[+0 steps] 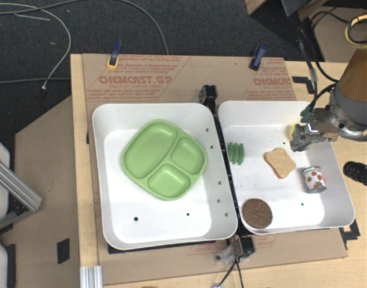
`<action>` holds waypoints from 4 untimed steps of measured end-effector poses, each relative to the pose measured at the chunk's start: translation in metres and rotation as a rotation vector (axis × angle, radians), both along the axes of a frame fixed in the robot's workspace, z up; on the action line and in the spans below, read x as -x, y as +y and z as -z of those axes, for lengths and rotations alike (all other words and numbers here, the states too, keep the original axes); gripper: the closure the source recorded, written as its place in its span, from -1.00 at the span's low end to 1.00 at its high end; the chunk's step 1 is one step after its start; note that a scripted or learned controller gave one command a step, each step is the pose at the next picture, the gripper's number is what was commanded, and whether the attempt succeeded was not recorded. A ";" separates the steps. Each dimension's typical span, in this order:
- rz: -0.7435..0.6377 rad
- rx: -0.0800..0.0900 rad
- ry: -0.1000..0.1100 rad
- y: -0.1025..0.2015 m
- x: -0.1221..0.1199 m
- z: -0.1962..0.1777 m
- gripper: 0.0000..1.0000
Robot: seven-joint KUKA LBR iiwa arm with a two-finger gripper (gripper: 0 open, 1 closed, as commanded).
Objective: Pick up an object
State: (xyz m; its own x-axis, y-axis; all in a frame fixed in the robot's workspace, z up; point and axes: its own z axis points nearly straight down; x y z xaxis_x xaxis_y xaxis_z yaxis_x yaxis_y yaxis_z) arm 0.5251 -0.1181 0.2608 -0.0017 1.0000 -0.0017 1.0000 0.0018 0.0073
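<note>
Camera view: the gripper (303, 138) hangs low over the right bin (255, 116), at about two o'clock within it; whether it is spread or pressed together I cannot tell. A tan bread slice (280, 162) lies near it, toward seven o'clock. A small spotted cup (314, 179) sits at four o'clock of the slice, a brown disc (256, 213) at seven, a green piece (235, 153) at nine. The left bin (111, 221) holds a green divided plate (164, 159).

Claw (301, 138) low, arm (357, 89) from right.
</note>
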 end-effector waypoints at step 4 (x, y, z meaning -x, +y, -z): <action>-0.003 -0.003 0.004 0.175 -0.090 0.025 1.00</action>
